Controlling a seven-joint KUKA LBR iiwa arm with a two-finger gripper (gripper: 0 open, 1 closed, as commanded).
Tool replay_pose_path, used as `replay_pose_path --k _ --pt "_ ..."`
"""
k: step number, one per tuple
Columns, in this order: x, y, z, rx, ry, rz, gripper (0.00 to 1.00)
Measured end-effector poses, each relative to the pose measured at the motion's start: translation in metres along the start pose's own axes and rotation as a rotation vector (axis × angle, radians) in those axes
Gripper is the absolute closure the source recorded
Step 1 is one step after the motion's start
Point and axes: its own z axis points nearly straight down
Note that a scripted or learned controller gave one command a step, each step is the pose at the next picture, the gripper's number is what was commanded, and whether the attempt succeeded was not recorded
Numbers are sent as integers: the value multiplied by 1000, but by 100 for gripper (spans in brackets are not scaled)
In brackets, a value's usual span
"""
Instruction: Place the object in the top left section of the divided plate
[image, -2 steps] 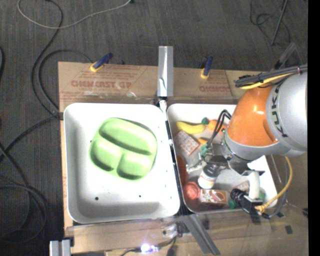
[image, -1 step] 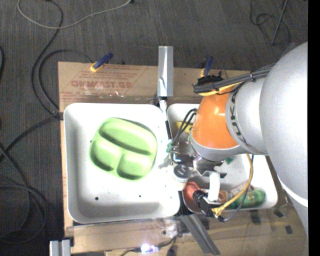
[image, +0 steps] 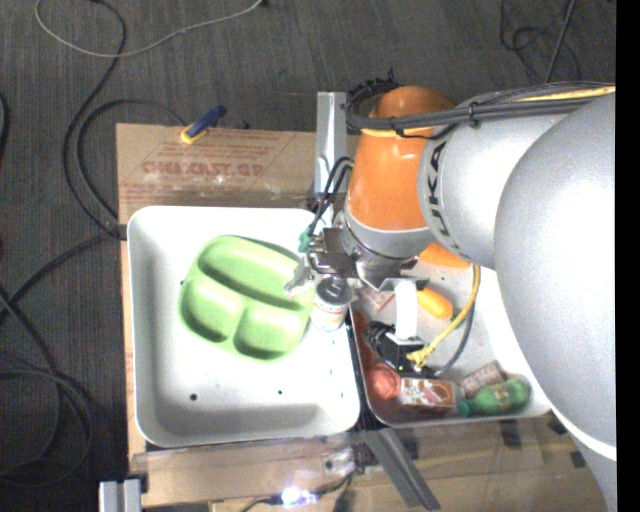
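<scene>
Step in hand looks like transport: gripper sits at the left bin's right rim, and a small white bottle hangs just below it, apparently pinched between its fingers. The green divided plate lies just left of the gripper in the left bin, all three sections bare. Next move needs travel further left and up-frame, stopping over the plate's top left section before release. The right bin, below-right of the gripper, holds a red ball-like item, a red-labelled packet, a green piece and an orange item.
</scene>
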Motion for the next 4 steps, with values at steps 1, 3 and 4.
replay_pose_path --k 1,3,4 --pt "0 -23 14 1 -2 -75 100" --pt "28 19 36 -2 -4 -260 100" --pt "14 10 47 -1 -3 -348 100"
